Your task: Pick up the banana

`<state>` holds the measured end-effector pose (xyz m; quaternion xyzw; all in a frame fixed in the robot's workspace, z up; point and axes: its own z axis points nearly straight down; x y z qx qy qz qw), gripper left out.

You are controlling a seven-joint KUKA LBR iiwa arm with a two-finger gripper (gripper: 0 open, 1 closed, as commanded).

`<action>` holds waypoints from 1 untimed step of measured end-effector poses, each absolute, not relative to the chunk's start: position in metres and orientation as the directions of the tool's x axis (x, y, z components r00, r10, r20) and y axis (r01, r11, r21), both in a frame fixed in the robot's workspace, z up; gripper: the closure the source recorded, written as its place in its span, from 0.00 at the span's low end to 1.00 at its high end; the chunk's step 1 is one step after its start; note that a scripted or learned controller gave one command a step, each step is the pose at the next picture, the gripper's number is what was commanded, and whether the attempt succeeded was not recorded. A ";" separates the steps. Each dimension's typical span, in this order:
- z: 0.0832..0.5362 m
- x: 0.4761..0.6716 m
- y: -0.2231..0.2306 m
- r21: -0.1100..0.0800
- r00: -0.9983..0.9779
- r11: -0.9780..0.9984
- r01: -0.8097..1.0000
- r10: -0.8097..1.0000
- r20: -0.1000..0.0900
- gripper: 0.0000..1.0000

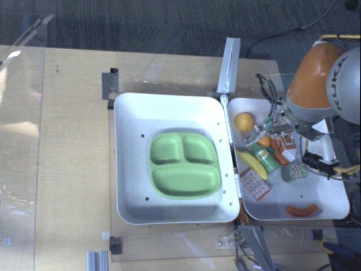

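We are observing the gripper (271,126) hanging low over the upper middle of the right bin (333,205), below the arm's orange band (311,75); its tip is lying among cables and clutter, and we cannot tell how it is set or whether it is touching anything. We are seeing nothing held in it. The banana (252,164) is lying flat on the floor of that bin, near its left wall, slanting from upper left to lower right, below and to the left of the gripper and apart from it. We are noting an orange fruit (244,121) just above the banana, a green bottle (265,157) just beside its right edge, a small printed packet (254,183) below it, a grey can (294,171) further right, and a sausage (302,210) near the bin's lower rim. The left bin (130,151) is carrying a green divided tray (184,164).
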<state>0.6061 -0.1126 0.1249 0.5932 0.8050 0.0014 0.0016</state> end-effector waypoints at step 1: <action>0.091 0.540 -0.122 0.017 -0.207 0.207 0.978 0.978 -0.005 0.00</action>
